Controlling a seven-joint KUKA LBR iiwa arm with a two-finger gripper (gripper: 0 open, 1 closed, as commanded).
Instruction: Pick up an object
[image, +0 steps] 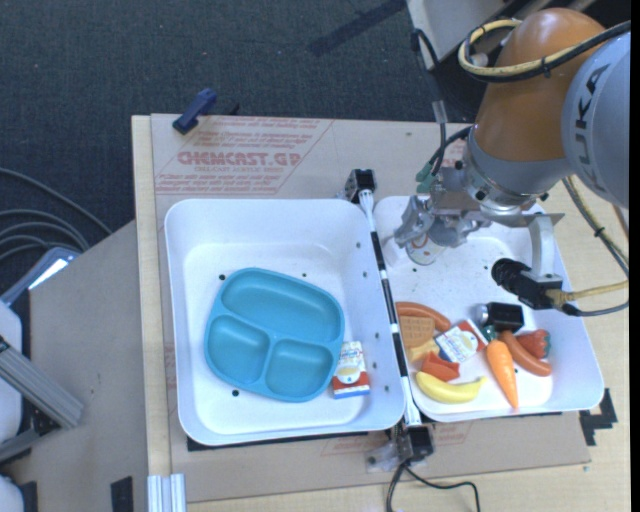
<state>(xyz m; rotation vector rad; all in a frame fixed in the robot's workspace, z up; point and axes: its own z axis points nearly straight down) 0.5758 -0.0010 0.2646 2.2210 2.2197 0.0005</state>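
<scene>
Over the right bin (585, 385) hangs the gripper (425, 240), above bare floor at the far end — whether it is open or closed I cannot tell. Near the front lie a banana (448, 388), carrot (503, 372) and other play food; a blue tray (272, 333) fills the left bin (190, 240).

- arm (560, 100): big rounded links, grey shell, part of black "KUKA" lettering on the grey link at right edge
- orange band (545, 70): glossy, dome-shaped, above the wrist
- wrist section (500, 175): grey, ring-shaped, flares below the orange
- gripper (425, 232): metallic silver-grey head, small parts, detail blurred
- cables (490, 45): yellowish-and-black loop on top of the orange band; thin dark wires run by the wrist
</scene>
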